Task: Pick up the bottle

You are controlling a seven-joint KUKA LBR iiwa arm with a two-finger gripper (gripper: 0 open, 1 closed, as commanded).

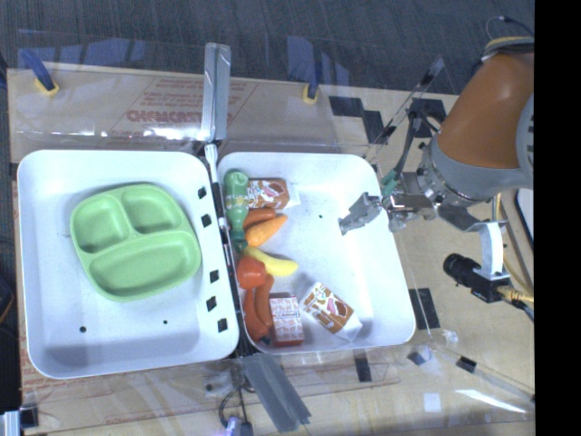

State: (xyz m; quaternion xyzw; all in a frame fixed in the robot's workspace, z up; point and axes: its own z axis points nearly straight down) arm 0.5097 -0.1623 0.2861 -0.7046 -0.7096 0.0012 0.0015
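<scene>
The KUKA arm (486,121) is reaching in from the right, and its gripper (360,214) is hanging above the bare floor of the right bin (386,271), near that bin's right wall; nothing is lying between its fingers, which are standing slightly apart, so the tool is released and carrying nothing. The bottle (236,198), green and lying along the left wall of the right bin, is sitting well apart from the gripper, with a snack packet (270,192) and a carrot (265,232) just beside it. Below these, a banana (275,263), a red toy food (253,293), a small carton (285,320) and a second packet (329,308) are crowding the lower part of the same bin. The left bin (54,325) is holding a green divided plate (136,241). Judged from this layout, the task is sitting at its start: the approach, the closing on the bottle and the lift are all remaining.
</scene>
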